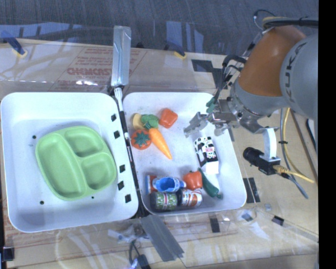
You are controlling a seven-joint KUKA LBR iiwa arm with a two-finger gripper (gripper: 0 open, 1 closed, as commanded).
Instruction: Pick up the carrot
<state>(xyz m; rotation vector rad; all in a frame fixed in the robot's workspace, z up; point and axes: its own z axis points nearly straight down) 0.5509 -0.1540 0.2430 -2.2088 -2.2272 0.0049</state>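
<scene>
Two shallow white bins are seen side by side on the bench. The left bin [17,167] holds a green divided plate [75,162] with three compartments, set slightly left of the bin's middle.

The right bin [235,175] holds the toys. The carrot [158,142] is found in the upper left part of this bin, lying at a slant with its green leafy top [149,121] toward the far left and its orange tip pointing toward the near right. A red tomato [140,140] is seen touching the carrot's left side, and a small yellow piece [136,120] lies just beside the green top. An orange pepper-like toy [168,117] rests just to the right of the leafy top, near but apart from the carrot's body.

Toward the right of the bin a black-and-white cow-patterned carton [205,150] is seen, with a dark green vegetable [210,185] below it. Along the near wall a tin with a blue label [167,185], a dark bottle lying on its side [173,199] and a small orange-red toy [193,180] are clustered together.

The gripper [199,125] is held over the upper right part of the right bin, well apart from the carrot and just above the cow carton. Nothing is seen between its fingers; whether they are spread or pressed together cannot be told from this slant. The grey arm with its orange band [271,60] is seen reaching in from the right.
</scene>
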